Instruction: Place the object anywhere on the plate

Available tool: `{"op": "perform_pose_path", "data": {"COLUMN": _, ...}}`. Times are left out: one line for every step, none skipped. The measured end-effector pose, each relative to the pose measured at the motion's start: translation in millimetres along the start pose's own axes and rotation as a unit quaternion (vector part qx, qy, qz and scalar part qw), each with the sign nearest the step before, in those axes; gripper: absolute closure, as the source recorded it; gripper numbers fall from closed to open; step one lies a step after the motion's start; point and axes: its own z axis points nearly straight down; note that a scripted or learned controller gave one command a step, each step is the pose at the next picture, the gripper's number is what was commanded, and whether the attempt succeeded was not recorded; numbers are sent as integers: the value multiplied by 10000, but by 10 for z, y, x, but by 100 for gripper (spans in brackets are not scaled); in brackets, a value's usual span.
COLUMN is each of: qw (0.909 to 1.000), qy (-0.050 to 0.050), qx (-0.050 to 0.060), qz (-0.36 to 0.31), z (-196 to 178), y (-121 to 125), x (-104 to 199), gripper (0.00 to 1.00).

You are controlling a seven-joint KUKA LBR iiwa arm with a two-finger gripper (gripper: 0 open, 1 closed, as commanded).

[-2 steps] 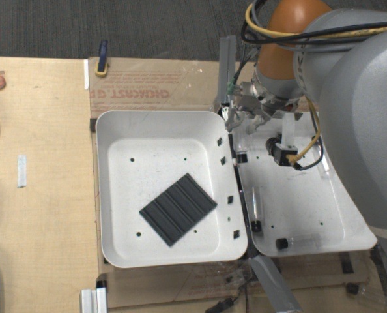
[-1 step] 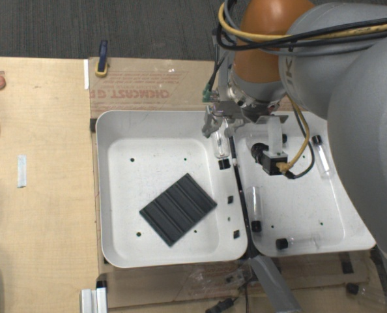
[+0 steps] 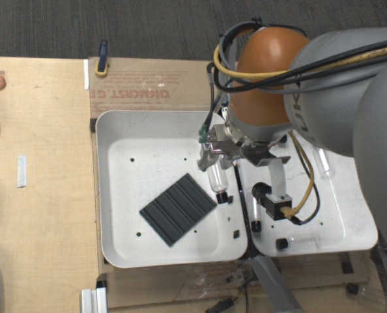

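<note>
A: What lies nearest the camera?

B: The front rim of the left bin (image 3: 174,261). On its floor, toward the front and right, lies a dark ribbed rectangular plate (image 3: 178,209), flat and turned at a slant.

A: And the object for that plate?

B: A clear, tube-like piece (image 3: 216,177) stands almost upright just off the plate's upper right corner, over the same bin. Whether it touches the plate I cannot tell.

A: Does the arm have it?

B: The gripper (image 3: 217,194) points down right there, with small dark tips beside the tube's lower end. The fingers seem to be close around the tube, but I cannot tell whether they are truly clenched on it or released.

A: What is to the right?

B: The right bin (image 3: 337,240), touching the left one, with black gripper parts and a yellow cable (image 3: 307,201) above it.

A: And farther back?

B: The arm's orange band (image 3: 268,77), a brown cardboard sheet (image 3: 148,87) behind the bins, and a blue clamp (image 3: 102,54) on the tabletop (image 3: 37,175).
</note>
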Motion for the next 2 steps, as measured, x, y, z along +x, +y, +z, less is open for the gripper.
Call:
{"op": "perform_pose_path", "data": {"qw": 9989, "qy": -2, "qx": -13, "qz": -458, "z": -592, "y": -524, "x": -364, "gripper": 100}}
{"op": "perform_pose_path", "data": {"qw": 9880, "qy": -3, "qx": -11, "qz": -1545, "z": -81, "y": 429, "x": 572, "gripper": 100}}
